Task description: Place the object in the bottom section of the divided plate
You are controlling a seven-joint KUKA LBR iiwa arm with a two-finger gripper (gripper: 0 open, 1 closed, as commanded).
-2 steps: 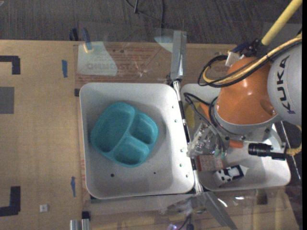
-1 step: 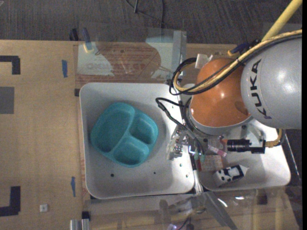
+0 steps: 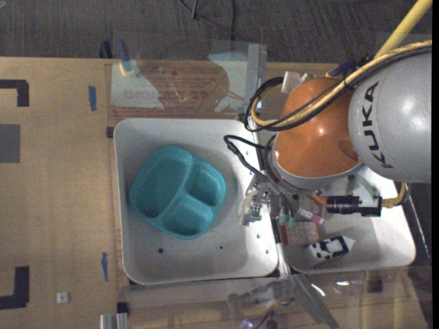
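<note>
"KUKA" is read in dark letters on the grey arm (image 3: 394, 115). The teal divided plate (image 3: 178, 191) lies in the left bin (image 3: 137, 252); a small black-and-white object (image 3: 329, 248) lies in the right bin (image 3: 398, 249). The gripper (image 3: 255, 204) is seen between the bins; its state cannot be told. The wooden table (image 3: 55, 204) carries blue tape marks

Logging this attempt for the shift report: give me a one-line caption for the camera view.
KUKA arm reaches over the right bin while the teal divided plate sits in the left bin.
</note>
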